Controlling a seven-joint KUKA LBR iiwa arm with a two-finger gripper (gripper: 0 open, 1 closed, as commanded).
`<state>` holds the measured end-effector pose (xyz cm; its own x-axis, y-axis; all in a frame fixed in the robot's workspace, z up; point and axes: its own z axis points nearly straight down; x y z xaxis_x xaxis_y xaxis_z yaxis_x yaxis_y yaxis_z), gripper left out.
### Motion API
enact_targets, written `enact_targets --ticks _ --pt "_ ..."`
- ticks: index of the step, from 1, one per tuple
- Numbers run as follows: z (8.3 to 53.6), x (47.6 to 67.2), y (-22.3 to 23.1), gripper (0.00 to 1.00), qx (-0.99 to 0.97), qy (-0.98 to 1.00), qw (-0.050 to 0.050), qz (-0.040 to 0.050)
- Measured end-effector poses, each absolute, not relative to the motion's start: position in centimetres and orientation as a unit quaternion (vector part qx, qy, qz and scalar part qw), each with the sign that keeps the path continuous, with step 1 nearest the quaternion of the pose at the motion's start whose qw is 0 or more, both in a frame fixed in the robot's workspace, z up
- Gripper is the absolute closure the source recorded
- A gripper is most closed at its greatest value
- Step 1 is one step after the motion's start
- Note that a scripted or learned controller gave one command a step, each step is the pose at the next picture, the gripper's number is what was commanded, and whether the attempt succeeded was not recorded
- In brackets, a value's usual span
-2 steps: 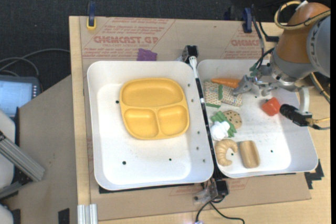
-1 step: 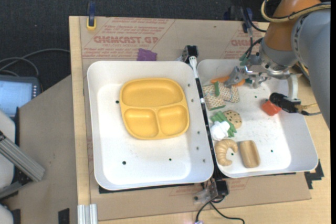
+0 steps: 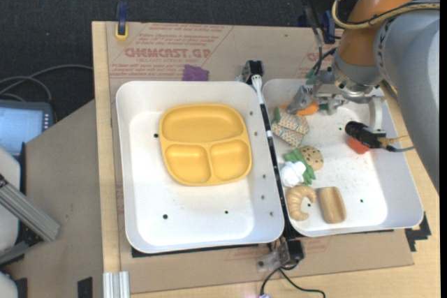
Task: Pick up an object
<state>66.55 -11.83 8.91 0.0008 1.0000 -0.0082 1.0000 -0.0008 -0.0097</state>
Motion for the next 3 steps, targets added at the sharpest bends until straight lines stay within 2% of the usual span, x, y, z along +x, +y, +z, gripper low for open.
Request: enact_targets --ticks 1,2,3 --pt "10.2 66.7 -11.9 1.00 -0.707 -0.707 0.000 0.0054" --pt "18.9 57.4 -6.8 1.00 -0.707 -0.707 0.003 0.0009" --pt "18.5 57.8 -7.0 0.00 -0.707 -0.707 0.001 0.0005"
